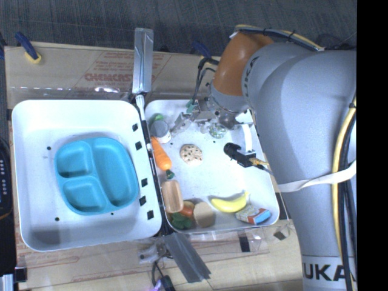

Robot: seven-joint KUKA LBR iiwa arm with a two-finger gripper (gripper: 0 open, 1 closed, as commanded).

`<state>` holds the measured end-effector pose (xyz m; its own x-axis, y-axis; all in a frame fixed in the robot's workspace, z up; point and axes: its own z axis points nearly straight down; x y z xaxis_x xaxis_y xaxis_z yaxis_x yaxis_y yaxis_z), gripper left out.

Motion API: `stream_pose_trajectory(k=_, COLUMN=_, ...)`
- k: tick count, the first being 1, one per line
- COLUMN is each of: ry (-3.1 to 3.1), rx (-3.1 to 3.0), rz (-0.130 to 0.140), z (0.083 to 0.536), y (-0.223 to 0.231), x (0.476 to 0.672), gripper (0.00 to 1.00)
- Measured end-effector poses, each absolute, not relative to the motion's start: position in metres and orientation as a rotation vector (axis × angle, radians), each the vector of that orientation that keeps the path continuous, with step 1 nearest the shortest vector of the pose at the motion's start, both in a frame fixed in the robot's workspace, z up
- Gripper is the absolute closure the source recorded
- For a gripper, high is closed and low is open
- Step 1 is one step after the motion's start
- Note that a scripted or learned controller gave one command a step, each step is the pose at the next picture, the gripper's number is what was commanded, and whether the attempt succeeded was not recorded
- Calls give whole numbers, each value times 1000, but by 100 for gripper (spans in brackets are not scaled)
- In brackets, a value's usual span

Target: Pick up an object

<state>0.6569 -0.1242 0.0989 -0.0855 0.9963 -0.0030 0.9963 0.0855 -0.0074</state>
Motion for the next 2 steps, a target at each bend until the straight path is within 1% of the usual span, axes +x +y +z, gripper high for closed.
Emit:
stream_pose_trajectory(k=1, ry=-2393, rx=-2026, rz=5, z=89, y=-114, x=603, gripper=0)
stream_pose_trajectory(k=2, ry=-2398, rx=-2026, rz=-1, z=101, y=-115, x=606, gripper=100)
